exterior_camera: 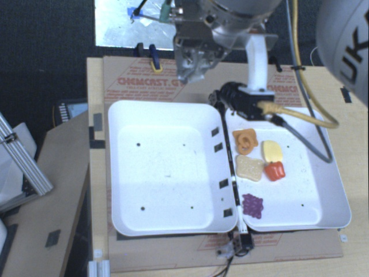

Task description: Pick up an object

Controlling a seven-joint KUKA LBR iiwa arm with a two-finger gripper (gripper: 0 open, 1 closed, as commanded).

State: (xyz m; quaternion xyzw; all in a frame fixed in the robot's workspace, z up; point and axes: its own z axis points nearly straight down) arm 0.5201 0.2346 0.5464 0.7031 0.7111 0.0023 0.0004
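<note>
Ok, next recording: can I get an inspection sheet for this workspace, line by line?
Surface: bench bearing a left bin and a right bin, side by side.
Job's things: in the right bin, an orange piece, yellow piece, beige slice, red piece and purple cluster.
Clutter: nothing seen in the bins beyond those.
End effector: end effector above the bench's far edge, behind the left bin; finger state unclear.
Cables: yellow hose and grey cable crossing the right bin.
Surroundings: aluminium rail at left.
</note>
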